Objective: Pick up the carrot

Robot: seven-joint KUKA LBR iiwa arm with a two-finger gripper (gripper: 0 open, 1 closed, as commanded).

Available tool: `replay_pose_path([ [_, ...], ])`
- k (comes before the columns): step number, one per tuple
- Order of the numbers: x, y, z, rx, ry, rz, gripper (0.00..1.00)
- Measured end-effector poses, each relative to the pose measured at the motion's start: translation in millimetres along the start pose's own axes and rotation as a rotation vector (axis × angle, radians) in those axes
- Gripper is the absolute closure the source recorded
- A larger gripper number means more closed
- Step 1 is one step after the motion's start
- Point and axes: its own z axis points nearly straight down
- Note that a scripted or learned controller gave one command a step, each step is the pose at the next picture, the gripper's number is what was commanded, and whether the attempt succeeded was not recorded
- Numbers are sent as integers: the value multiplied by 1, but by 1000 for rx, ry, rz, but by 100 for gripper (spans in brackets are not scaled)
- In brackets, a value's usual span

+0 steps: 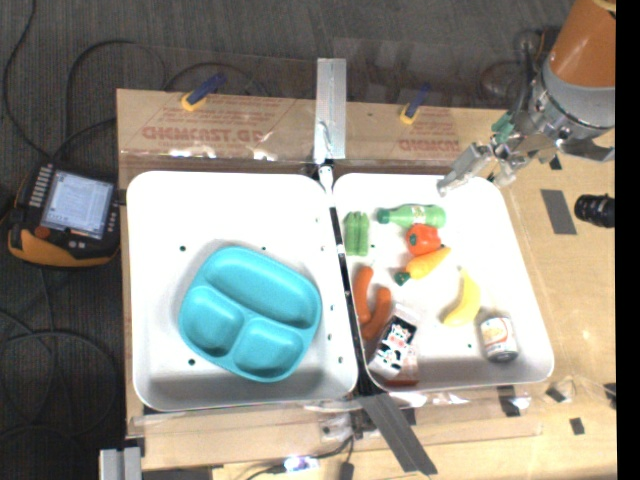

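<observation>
Camera view showed the task not yet begun: the carrot lay untouched in the right bin, just near of a tomato. The fingers hovered over the bin's far rim, holding nothing; whether they were spread, I could not tell. The carrot sat nearer and slightly left, well apart.
</observation>
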Motion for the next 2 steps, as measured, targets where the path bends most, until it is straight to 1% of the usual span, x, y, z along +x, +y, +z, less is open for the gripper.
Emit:
replay_pose_path([
  [1, 29, -16, 106, -3, 3, -598, 0],
  [2, -12, -3, 226, -3, 0, -149, 0],
])
